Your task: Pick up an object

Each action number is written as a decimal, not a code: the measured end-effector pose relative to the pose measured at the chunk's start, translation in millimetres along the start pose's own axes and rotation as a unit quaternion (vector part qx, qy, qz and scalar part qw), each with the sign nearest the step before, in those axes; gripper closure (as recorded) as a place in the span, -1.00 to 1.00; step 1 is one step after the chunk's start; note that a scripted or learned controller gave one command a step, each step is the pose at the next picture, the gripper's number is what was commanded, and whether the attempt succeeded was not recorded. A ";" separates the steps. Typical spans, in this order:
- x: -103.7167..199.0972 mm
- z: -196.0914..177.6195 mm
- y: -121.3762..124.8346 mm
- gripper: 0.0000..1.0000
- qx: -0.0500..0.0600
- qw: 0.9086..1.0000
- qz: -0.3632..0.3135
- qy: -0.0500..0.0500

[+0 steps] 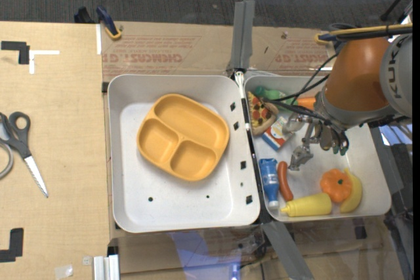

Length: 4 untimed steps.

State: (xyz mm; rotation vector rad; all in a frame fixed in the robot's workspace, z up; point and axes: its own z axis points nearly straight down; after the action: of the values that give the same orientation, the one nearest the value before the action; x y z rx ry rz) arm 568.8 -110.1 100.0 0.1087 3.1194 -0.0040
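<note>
Arm [387,75] is grey, rounded casing, with a fat glossy orange band [354,79] just above the wrist. Dark block lettering on the grey shell, partly cut off at the frame edge, reads "KU". Thin black cables loop off the wrist area, plus a yellow line running along the top. The hand [303,155] is small, bare grey metal with a cluster of silvery fittings and screws above it, too small to make out.
</note>
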 end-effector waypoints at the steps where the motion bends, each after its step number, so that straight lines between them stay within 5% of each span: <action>1: 30.4 -0.8 8.3 -1.00 0.001 1.000 -0.006 -0.003; 3: 79.1 -2.0 5.7 -1.00 -0.001 0.999 0.039 -0.010; 4: 0.7 0.5 -2.8 -1.00 0.000 0.990 0.140 0.001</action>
State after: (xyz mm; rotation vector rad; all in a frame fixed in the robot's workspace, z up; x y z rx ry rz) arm 567.9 -112.8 99.4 0.5445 3.0746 0.0005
